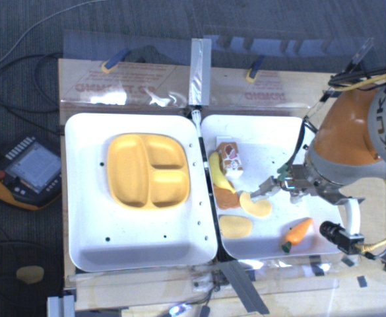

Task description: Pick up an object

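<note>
The right bin (272, 140) holds several toy foods. A yellow banana (216, 169) lies along its left wall, beside a small red-and-white packet (230, 157). Below them are an orange-brown round piece (226, 200), a pale yellow slice (256, 207) and a yellow oval piece (235, 226). An orange carrot (297, 233) lies near the front wall. My gripper (266, 187) reaches in from the right, low over the bin, just above and to the right of the pale yellow slice. I see nothing held in it.
The left bin (87, 243) carries a yellow divided plate (148, 170). The arm's grey and orange body (348, 144) covers the right bin's right side. A handheld pendant (24, 174) and cables lie on the floor at the left. A metal strip (200, 71) stands behind the bins.
</note>
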Available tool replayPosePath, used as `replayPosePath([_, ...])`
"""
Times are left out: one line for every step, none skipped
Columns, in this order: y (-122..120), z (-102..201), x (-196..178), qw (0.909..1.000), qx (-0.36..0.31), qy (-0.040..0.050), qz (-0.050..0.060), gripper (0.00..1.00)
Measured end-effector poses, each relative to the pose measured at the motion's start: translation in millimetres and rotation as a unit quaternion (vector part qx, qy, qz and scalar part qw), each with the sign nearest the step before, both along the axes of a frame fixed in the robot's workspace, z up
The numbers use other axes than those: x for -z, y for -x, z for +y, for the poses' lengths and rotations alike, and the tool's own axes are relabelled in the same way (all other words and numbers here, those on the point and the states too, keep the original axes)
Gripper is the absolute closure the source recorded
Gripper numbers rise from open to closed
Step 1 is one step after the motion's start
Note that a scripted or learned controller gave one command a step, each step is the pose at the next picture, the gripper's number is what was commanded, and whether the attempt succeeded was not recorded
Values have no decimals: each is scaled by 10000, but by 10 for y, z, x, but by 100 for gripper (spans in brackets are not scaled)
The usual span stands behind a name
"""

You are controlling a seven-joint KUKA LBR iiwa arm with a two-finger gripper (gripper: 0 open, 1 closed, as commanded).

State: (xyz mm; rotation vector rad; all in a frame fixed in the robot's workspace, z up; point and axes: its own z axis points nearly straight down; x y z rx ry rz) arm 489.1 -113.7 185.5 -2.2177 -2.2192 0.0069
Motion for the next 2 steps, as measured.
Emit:
replayPosePath([-107,174,950,9879,1547,-4,-68,0])
replayPosePath([-1094,5,516,9931,1176,13,-3,0])
